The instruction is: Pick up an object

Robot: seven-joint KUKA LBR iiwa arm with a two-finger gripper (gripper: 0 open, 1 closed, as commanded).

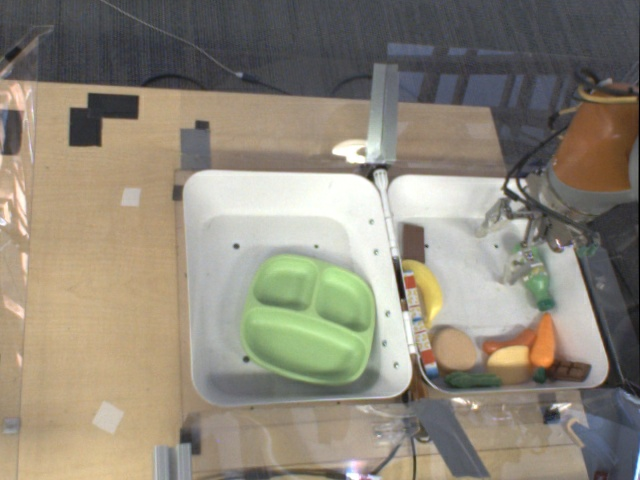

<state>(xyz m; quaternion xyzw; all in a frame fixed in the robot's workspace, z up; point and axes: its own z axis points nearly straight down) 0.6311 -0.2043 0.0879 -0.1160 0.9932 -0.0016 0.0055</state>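
Gripper (527,258) sits low in the right bin (470,203), near its far-right side, directly over a small green object (540,290) that looks like a toy bottle or vegetable. Whether it's clenched, released or on anything I can't tell from this slant; the metal linkage merges into glare on the white floor.

Candidates all sit in the right bin: banana (428,288) along the left wall, brown chocolate bar (412,238) above it, tan round piece (455,348), orange carrot (542,340), yellow piece (510,360), dark green pod (472,378) at the near wall. Left bin (215,218) has just the green divided plate (310,318).

For a clean pick I'd go for the green piece, since it's closest and stands a bit apart from the near-corner clutter. Centre over its body, align across the narrow axis, descend fully before closing. It's close to the right wall, so watch finger clearance there. Carrot lies just below it; a sloppy approach could nudge it.

Hard to read: green object's exact shape, partly covered by the gripper. Arm's upper part runs out of frame at right. Near-corner items overlap, so boundaries are unclear. A small brown piece (572,371) sits in the near-right corner, identity uncertain.
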